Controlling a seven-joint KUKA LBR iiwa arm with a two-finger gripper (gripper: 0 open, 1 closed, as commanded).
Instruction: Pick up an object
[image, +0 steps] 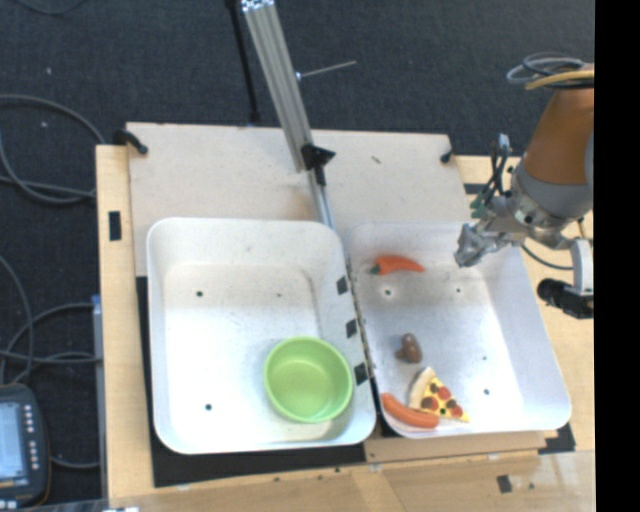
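The right bin (520, 330) holds an orange carrot (397, 265) near its far edge, a small brown lump (409, 348) in the middle, a pizza slice (436, 393) and a red sausage (408, 412) at the front. My gripper (472, 245) hangs over the far right corner of that bin, right of the carrot and apart from it. Nothing shows between its fingers.
The left bin (200, 300) holds a green bowl (308, 378) at its front right. A slanted metal rail (285, 90) runs from the top down to the gap between the bins. Cables lie on the dark floor at the left.
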